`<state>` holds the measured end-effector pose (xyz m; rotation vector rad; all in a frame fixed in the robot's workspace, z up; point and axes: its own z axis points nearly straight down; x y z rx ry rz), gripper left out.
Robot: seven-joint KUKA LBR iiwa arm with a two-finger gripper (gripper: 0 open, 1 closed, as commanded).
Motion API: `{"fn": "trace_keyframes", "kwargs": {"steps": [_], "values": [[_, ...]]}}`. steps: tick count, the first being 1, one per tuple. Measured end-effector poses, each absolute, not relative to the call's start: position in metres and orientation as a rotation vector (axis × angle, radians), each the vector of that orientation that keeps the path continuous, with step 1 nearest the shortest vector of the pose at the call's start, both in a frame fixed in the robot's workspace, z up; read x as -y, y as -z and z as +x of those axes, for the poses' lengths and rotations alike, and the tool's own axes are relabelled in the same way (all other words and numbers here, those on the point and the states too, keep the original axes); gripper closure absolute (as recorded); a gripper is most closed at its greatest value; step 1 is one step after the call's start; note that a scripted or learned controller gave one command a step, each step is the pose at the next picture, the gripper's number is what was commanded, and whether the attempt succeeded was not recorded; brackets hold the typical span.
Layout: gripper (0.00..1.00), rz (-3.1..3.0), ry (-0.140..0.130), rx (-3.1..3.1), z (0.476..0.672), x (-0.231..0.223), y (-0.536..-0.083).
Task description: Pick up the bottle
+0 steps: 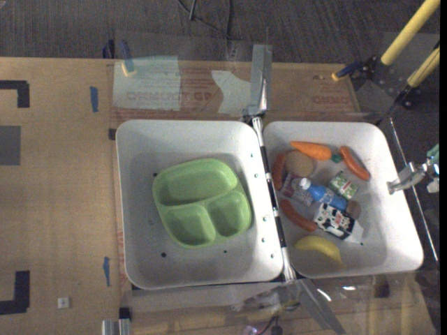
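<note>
The bottle (312,193) lies on its side in the right bin (398,239), near the middle of the pile, with its white cap pointing toward the divider between the two bins and its blue end toward the centre of the bin. It is crowded: a brown round object (299,163) touches it near the cap, a red sausage-shaped toy (299,217) lies just below it, a black-and-white carton (335,221) sits against its blue end, and a small green-and-white carton (343,185) is just beside it on the far side. The gripper (413,176) is at the right edge of the right bin, well apart from the bottle, and it holds nothing (whether it is spread or pressed together, I cannot tell from this view). I judge that the bottle is a small, light plastic one, with a clear body that is probably smooth and a little slippery, and perhaps soft enough to yield when squeezed. Because it is lying down and round, it may roll away under pressure. The best place to take hold seems the middle of the body, across its short width, where the neighbours leave some room. The left bin (136,155) bears a green divided plate (202,202).
</note>
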<state>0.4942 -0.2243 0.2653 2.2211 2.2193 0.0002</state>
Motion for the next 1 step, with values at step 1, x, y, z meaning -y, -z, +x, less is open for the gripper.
{"fn": "trace_keyframes", "kwargs": {"steps": [1], "values": [[0.0,2.222,-0.013,-2.208,0.4969,0.2181,-0.1244]]}}
